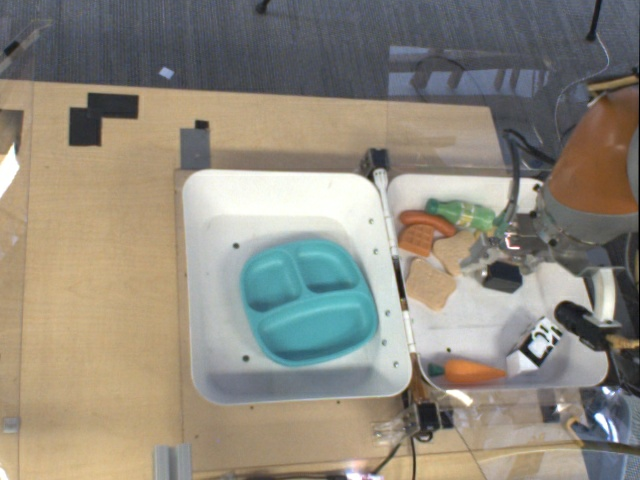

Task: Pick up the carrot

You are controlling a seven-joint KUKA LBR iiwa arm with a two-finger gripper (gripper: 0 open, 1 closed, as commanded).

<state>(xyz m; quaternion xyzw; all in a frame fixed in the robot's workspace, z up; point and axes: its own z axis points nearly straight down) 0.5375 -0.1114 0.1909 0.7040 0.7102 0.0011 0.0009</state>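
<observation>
- Our arm [600,173] enters at the right edge of the frame, its orange band uppermost there and grey housing just below it.
- Our gripper [497,258] sits at mid-right, left of the wrist, pointing down and leftward.
- We cannot make out how our fingers stand.

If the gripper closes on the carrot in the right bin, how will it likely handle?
The carrot looks like smooth moulded toy food, so probably stiff, light and a bit slippery. Its rounded, tapered body may roll or squirt out of a pinch. It lies along the right bin's near wall, leaving little finger room there.
</observation>
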